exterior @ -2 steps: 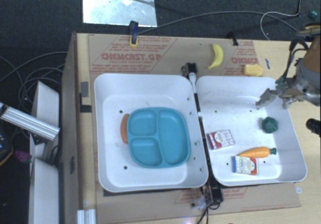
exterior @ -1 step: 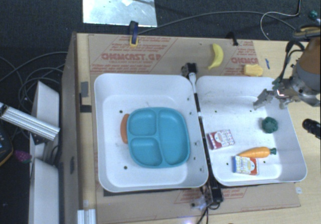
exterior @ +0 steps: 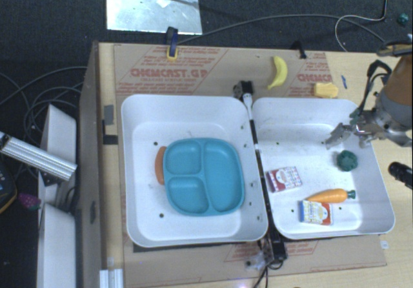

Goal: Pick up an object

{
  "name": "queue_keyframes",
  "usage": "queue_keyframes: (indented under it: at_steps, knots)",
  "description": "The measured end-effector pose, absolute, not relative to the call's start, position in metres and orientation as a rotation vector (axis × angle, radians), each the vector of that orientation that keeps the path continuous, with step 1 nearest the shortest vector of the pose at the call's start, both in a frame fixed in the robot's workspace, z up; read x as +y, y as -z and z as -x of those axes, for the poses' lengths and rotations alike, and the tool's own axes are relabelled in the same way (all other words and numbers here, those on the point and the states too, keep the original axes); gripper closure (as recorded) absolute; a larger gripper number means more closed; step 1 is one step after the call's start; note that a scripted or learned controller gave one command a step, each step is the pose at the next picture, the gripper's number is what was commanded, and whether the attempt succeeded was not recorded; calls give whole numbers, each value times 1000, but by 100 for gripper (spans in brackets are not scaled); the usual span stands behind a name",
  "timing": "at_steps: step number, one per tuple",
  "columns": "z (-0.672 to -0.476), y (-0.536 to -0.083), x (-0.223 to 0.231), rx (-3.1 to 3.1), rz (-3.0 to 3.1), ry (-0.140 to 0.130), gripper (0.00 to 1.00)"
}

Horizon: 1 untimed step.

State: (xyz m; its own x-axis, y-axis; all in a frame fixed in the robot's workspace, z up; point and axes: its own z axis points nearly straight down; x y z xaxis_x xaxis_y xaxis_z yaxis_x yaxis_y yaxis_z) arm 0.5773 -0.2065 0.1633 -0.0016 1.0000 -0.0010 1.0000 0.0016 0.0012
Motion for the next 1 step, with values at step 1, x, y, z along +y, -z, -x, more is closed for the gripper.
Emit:
queue_keyframes:
  at_steps: [1]
  knots:
    - [-571, -150, -206, 2222, -2219, 0, 0]
